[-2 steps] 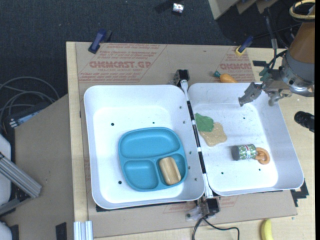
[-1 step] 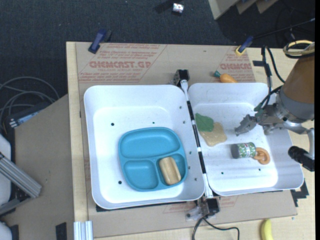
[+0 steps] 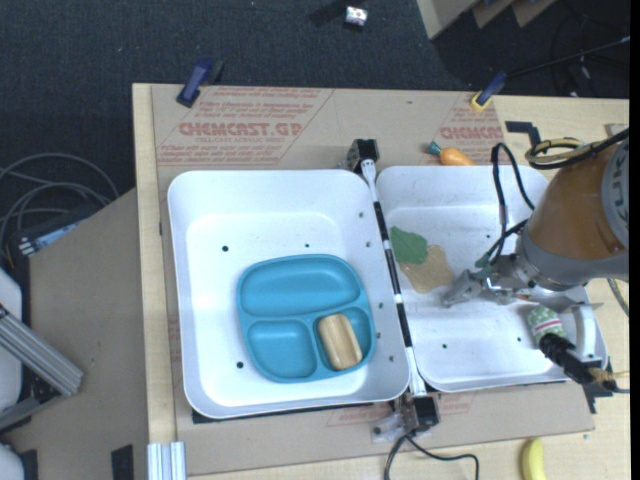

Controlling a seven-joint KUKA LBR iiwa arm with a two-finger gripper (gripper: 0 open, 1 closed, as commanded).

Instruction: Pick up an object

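The right bin [image 3: 470,363] holds a green flat piece [image 3: 408,245] with a tan flat piece [image 3: 430,268] lying just below and right of it. My gripper [image 3: 462,290] is low in this bin, its tip right beside the tan piece's lower right edge. I see nothing clearly held. In the left bin [image 3: 200,228] a blue divided tray [image 3: 295,308] carries a tan cylinder-like block [image 3: 340,340] in its lower right compartment.
The grey arm with its orange band [image 3: 580,218] covers the right bin's right side. A small green-and-white thing [image 3: 545,321] sits under the wrist. An orange item [image 3: 452,155] lies on the bench behind the right bin, and a yellow one [image 3: 533,458] lies in front.
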